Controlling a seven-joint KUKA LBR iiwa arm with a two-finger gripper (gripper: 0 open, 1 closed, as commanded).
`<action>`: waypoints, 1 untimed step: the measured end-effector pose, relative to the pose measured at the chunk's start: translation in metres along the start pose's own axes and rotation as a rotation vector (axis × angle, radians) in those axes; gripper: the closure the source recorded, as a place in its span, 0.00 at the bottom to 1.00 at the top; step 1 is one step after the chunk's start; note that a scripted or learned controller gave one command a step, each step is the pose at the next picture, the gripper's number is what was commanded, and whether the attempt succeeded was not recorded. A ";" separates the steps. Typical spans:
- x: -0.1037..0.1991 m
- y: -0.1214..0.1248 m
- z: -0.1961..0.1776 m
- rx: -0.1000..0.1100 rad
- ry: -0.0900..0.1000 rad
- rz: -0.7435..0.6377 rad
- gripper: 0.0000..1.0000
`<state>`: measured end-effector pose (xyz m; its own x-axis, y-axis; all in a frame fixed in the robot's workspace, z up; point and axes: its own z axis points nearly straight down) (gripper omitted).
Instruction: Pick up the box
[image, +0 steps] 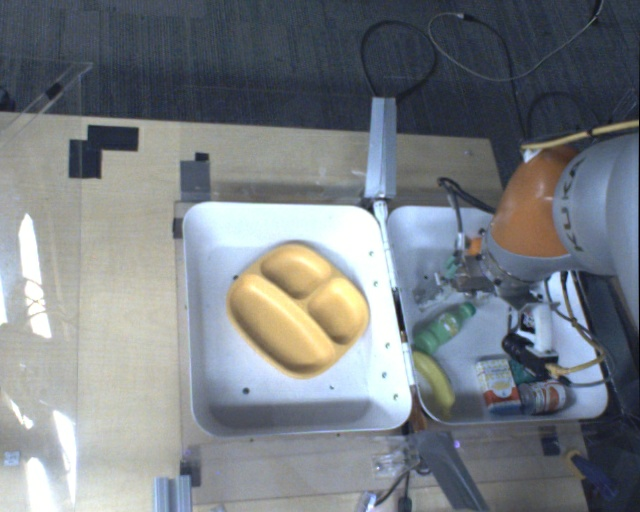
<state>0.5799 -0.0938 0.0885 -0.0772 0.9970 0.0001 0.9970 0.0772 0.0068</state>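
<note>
A small box (494, 375) lies in the right bin (425, 225), beside a banana (433, 381) and green bottle (443, 326). The gripper (440, 285) hangs over that bin; its finger state cannot be told.

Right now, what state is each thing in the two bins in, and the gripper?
Box: lying flat in the right bin, untouched.
Green bottle: on its side, beside the box.
Banana: lying by the right bin's left wall.
Can: on its side near the front edge.
Yellow tray: resting flat in the left bin.
Gripper: over the right bin, above the bottle; holding nothing I can see.
</note>
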 end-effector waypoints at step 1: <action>0.001 0.003 -0.010 -0.004 0.002 -0.002 1.00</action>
<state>0.5825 -0.0924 0.0986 -0.0791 0.9969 0.0020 0.9968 0.0790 0.0113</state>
